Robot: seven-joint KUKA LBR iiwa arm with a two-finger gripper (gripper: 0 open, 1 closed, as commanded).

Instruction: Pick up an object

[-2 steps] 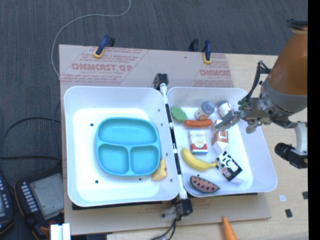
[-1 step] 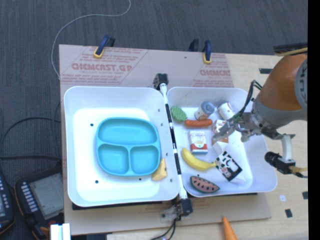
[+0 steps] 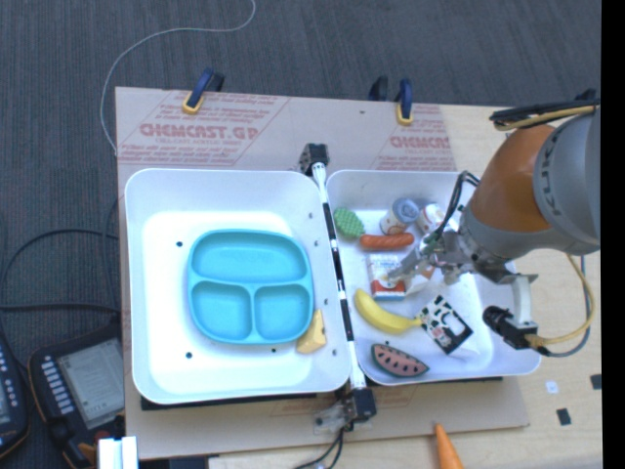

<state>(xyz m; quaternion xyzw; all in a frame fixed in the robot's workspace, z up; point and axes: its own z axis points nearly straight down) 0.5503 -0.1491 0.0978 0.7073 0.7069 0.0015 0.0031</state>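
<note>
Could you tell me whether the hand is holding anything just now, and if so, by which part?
It cannot be told: the hand is low in the right bin among the toys, and its tips blur into them.

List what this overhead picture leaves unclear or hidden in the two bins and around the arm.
- Gripper: small and cluttered; open, shut or holding cannot be judged.
- Item under the gripper: the red-and-white thing is partly covered, identity unclear.
- Right bin: the arm hides its right side.
- Round objects at the bin's back: too small to name.
- Orange object: cut by the bottom edge.
</note>
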